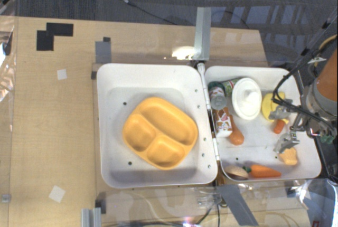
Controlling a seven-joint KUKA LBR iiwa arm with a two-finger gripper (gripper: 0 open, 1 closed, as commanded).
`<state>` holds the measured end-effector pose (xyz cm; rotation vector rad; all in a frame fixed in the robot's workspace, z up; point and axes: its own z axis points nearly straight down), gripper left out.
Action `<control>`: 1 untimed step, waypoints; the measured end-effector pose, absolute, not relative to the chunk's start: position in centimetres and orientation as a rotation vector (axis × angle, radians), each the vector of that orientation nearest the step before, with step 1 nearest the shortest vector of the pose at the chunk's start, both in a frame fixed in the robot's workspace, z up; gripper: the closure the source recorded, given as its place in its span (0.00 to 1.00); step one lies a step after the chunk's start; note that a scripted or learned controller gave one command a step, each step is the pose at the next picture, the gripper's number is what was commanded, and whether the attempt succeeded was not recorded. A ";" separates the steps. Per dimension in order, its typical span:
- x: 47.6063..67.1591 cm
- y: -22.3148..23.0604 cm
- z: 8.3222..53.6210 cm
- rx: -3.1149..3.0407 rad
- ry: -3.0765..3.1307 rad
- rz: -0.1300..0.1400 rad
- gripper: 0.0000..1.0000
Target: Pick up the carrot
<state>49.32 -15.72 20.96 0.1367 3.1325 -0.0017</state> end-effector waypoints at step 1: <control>49.7 -18.6 9.1 0.166 3.116 -0.007 0.00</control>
